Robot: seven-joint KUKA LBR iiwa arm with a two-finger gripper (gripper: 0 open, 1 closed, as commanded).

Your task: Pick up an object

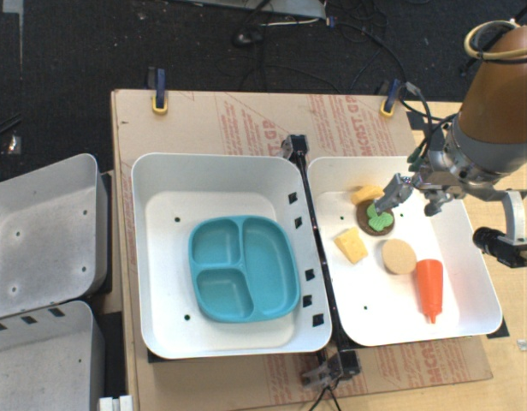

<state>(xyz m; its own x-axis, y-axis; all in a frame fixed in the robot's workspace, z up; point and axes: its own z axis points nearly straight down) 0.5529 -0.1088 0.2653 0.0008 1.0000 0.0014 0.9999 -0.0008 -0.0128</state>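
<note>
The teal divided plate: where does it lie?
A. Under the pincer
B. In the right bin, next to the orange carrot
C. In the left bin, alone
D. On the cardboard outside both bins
C: the teal divided plate lies by itself on the floor of the left bin, while the carrot and the other small food pieces are in the right bin.

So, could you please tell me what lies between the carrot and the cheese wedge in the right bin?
In the camera view, a round tan piece lies between the carrot and the cheese wedge.
</note>
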